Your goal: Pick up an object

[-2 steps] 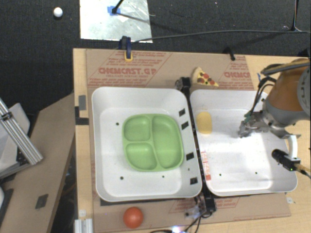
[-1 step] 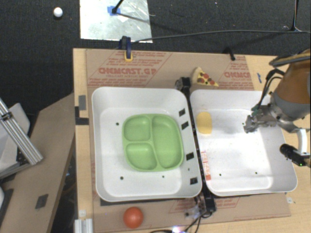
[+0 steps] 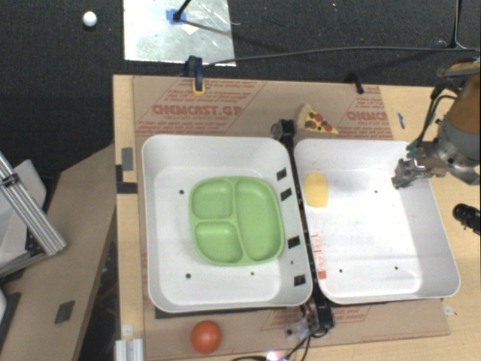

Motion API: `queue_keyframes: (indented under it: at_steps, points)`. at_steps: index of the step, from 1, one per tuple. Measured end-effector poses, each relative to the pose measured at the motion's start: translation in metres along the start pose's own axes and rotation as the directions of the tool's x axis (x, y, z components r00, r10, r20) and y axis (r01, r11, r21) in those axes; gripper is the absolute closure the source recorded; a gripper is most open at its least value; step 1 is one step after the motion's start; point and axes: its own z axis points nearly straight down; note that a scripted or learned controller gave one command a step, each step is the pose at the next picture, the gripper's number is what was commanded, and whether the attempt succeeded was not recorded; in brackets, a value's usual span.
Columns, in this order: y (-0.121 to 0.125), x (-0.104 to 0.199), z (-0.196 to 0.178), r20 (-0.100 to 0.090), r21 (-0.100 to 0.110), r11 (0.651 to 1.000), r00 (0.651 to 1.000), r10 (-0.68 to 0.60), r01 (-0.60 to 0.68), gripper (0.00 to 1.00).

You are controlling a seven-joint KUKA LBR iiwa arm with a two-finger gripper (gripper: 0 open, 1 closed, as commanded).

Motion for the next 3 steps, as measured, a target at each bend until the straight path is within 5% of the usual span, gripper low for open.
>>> queue_keyframes:
  at_steps: [1, 3]
  points:
    - [0.001, 0.000, -0.008, -0.002, 0.005, 1.000, 1.000, 0.000, 0.000, 1.00]
    - [0.004, 0.109, -0.016, -0.005, 0.005, 1.000, 1.000, -0.007, 0.007, 1.00]
